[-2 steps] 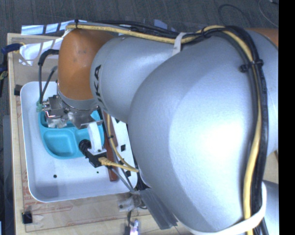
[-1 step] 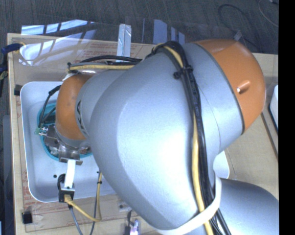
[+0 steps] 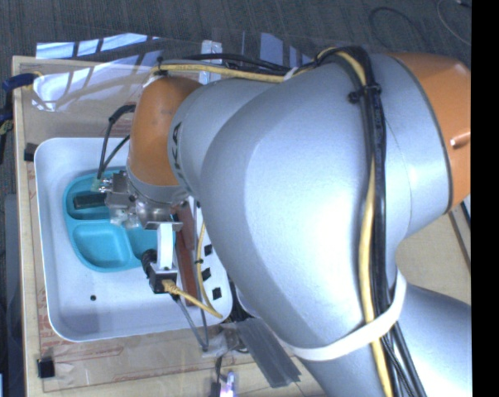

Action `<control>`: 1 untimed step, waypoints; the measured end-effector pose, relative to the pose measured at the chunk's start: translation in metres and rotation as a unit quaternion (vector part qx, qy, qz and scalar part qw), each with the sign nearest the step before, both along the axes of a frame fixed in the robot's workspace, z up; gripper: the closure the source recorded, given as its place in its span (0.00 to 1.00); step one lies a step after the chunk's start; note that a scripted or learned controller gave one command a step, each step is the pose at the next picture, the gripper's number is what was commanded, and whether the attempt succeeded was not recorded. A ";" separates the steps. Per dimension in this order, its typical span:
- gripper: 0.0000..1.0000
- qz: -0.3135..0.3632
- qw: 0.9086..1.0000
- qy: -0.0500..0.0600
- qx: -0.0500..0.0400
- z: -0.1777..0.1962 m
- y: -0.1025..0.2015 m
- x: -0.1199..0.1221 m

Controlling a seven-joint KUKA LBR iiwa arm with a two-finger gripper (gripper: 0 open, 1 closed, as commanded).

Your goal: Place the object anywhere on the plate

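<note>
A blue sectioned plate (image 3: 103, 245) lies in the left part of the left white bin (image 3: 67, 308). My gripper (image 3: 112, 195) hangs low over the plate's upper section, below the orange wrist band (image 3: 154, 135). A small dark shape (image 3: 85, 200) sits in that upper section right beside the gripper; I cannot tell whether it is the object or part of the gripper. The arm hides the plate's right side.
The grey arm (image 3: 315, 205) covers the right half of the left bin and the whole right bin. Cables (image 3: 187, 292) and a bracket hang from the wrist over the bin floor. A clear plastic sheet (image 3: 83, 73) lies behind the bin on the bench.
</note>
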State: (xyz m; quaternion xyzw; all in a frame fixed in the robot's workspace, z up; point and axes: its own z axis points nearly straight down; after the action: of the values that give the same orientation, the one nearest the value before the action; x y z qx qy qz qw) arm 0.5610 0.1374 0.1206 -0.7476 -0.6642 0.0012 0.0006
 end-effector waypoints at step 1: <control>1.00 0.112 0.994 -0.001 0.000 0.043 -0.002 0.000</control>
State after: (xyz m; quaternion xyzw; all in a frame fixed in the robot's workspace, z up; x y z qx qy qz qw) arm 0.5611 0.1357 0.1638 -0.6685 -0.7437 0.0001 -0.0001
